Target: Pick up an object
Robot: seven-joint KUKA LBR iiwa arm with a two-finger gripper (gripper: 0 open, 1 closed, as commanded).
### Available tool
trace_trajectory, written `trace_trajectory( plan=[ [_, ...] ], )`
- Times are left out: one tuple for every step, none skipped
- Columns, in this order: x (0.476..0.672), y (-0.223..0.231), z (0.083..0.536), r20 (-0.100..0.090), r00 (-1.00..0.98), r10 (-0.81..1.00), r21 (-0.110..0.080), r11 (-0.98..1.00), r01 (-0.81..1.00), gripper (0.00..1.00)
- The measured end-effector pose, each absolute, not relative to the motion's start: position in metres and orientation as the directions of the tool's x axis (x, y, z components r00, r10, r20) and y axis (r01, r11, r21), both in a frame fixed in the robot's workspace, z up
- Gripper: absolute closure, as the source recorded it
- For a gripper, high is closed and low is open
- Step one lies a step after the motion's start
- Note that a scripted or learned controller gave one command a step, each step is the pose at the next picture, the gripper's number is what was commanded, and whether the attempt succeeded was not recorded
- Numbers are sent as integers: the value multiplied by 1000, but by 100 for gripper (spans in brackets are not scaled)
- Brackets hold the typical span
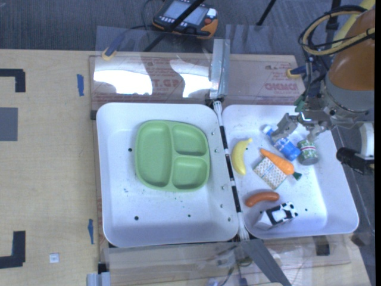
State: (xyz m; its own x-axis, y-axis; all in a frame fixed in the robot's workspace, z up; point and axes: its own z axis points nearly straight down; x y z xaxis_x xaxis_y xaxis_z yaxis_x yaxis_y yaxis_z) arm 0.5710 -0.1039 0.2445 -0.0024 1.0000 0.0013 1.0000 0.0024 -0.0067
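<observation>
Right bin (333,213) holds the pickable stuff: banana (239,156), carrot (277,161) lying across a patterned packet (269,172), sausage (261,198), black-and-white cow toy (278,214), blue-capped bottle (284,144) and a small can (308,152). Gripper (302,127) hangs over the bin's upper right, just above bottle & can, fingers apart w/ nothing between them. Left bin (113,171) has a green divided plate (172,155).
</observation>
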Motion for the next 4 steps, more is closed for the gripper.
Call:
trace_trajectory(
  plan=[
    [574, -129, 110, 1, 1, 1000, -3, -1, 1000, 0],
    [570, -127, 93, 2, -69, 998, 21, 69, 997, 0],
    [573, -133, 105, -10, -66, 998, 30, 66, 997, 100],
    [572, -133, 102, -8, -67, 998, 24, 67, 997, 0]
  ],
)
